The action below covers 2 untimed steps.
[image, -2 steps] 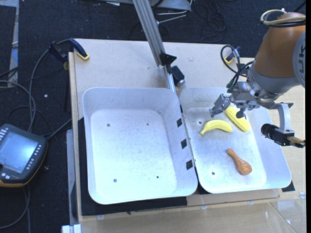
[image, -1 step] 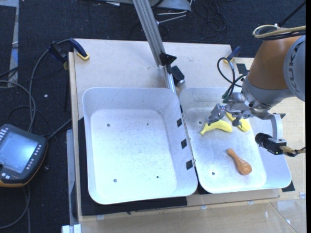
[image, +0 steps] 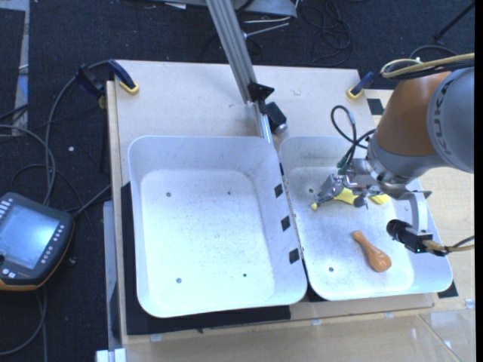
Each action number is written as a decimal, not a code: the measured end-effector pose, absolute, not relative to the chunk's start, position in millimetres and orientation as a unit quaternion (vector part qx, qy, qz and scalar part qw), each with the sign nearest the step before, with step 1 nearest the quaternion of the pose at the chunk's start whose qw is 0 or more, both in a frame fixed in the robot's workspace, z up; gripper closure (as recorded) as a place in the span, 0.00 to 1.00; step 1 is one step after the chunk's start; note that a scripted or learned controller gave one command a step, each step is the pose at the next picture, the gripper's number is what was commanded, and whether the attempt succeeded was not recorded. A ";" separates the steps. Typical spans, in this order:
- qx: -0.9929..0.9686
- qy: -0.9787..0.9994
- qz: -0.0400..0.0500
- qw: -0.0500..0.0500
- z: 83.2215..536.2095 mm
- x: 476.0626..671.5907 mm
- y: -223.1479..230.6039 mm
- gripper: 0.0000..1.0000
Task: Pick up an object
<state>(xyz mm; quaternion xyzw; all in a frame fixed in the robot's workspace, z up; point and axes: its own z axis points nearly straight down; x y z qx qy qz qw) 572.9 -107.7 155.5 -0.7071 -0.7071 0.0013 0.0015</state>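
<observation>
**Gripper low over a yellow piece, grasp unconfirmed**

Nearest the camera lay the front rim of the right-hand shallow white plastic bin (image: 377, 296), and just inside it an orange-brown wooden piece with a rounded knob end (image: 371, 251), flat on the floor and well clear of the arm. Farther back in that bin, the grey arm with its orange band (image: 423, 119) reached down so that the metal two-finger gripper (image: 332, 192) sat low at a flat yellow piece (image: 349, 196).

Whether the pincer was wide, narrow or closed on anything could not be told; the wrist and cabling covered it, and part of the yellow piece was hidden beneath them.

A likely failure was the thin yellow piece sliding or tipping out on lifting, since it lay flat against the bin floor. The left-hand white bin (image: 143, 202) stood alongside.
</observation>
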 end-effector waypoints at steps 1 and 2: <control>-0.707 -0.707 0.001 0.002 113.1 571.2 -106.3 0.00; -0.707 -0.707 0.000 0.000 125.2 572.1 -106.5 1.00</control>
